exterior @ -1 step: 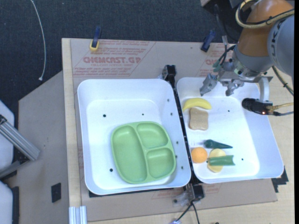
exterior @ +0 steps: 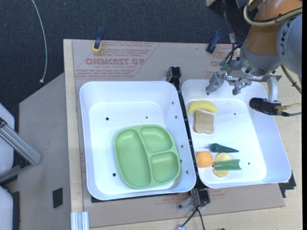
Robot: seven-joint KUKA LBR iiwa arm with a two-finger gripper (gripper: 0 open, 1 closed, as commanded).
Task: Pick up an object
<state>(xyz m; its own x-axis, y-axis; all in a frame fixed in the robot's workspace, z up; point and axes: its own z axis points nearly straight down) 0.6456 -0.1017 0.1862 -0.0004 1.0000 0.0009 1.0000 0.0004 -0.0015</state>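
Two fingers spread apart, the gripper [exterior: 225, 86] hangs above the right bin's [exterior: 268, 143] far edge.

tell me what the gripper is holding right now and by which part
Nothing. The gripper hangs open above the far edge of the right bin, with no object between its fingers. The banana lies below it, untouched.

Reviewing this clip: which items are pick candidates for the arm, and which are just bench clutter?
Pick candidates, all in the right bin:
banana
tan slice
orange
two green pieces
gripper open above this bin

Just lying about:
green divided tray in the left bin
blue clamps
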